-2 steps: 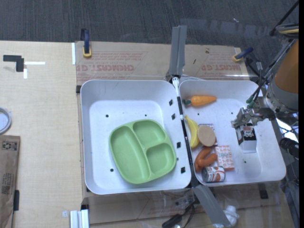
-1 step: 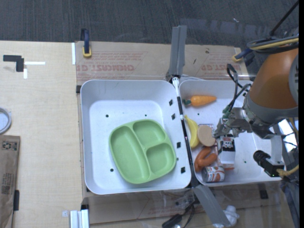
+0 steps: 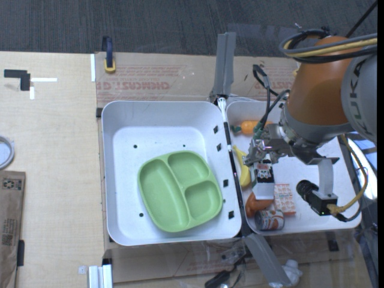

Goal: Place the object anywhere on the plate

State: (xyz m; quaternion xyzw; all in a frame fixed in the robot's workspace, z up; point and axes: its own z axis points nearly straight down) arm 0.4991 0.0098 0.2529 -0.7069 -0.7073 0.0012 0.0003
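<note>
1. A pale worktop [image 3: 48, 119] carries 2 white bins: the left bin [image 3: 120, 221] holds the green plate [image 3: 180, 190], bare.
2. The hand [image 3: 262, 161] hangs low over the cluttered right bin [image 3: 348, 221], among a banana [image 3: 242, 168] and small packets [image 3: 284, 198]; whether it grips anything, I cannot tell.
3. Best to confirm a firm catch, lift clear of the divider, then release over any plate compartment.

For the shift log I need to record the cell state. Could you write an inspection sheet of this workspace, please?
Surface: two white bins, left bin and right bin, on a wooden bench.
Job's things: green divided plate in the left bin, nothing on it.
Clutter: banana, orange item, can and small box in the right bin.
Grippers: gripper low over the right bin; jaws' state unclear.
Cables: black and yellow cables along the arm.
Surroundings: clamp, tape roll.
</note>
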